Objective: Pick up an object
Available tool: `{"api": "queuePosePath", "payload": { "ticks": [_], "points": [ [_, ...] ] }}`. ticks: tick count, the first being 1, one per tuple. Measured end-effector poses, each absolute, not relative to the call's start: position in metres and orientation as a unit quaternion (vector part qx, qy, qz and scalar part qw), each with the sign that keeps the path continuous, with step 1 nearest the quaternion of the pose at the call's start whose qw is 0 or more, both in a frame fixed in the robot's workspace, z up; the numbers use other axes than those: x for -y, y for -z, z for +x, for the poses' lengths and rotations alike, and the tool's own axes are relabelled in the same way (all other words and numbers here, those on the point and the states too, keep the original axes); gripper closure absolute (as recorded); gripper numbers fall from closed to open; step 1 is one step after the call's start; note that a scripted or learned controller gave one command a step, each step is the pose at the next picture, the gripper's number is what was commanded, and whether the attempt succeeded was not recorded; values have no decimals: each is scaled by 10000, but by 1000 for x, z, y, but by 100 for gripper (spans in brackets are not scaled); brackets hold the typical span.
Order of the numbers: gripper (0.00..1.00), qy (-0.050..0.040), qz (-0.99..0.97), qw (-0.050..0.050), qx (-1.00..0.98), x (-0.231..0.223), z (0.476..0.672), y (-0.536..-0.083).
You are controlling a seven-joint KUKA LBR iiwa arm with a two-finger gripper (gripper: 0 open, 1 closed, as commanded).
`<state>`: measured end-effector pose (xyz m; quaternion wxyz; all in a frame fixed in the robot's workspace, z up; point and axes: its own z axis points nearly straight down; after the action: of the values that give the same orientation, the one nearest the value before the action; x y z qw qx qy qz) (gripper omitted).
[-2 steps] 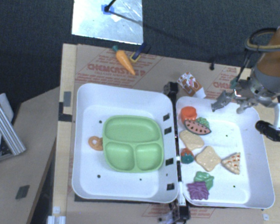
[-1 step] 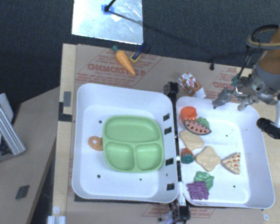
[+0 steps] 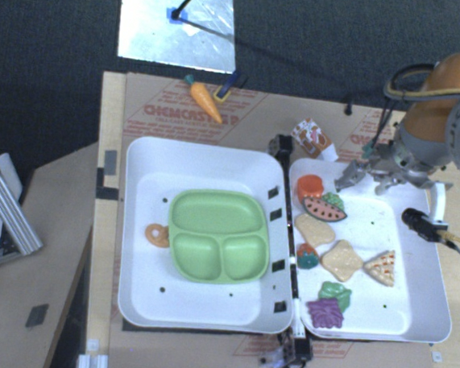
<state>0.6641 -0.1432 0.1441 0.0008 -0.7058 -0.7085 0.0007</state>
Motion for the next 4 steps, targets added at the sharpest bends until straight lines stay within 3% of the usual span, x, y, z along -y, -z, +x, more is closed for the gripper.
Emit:
{"api": "queuePosePath", "payload": {
  "ticks": [1, 2, 3, 4],
  "points": [
    [0, -6, -7061, 4, 7081, 150, 669, -98],
    [0, 19, -7052, -26, 7091, 150, 672, -89],
    [100, 52, -7042, -52, 7099, 149, 674, -102],
    [100, 23, -7053, -35, 7089, 153, 680, -167]
  ]
}}
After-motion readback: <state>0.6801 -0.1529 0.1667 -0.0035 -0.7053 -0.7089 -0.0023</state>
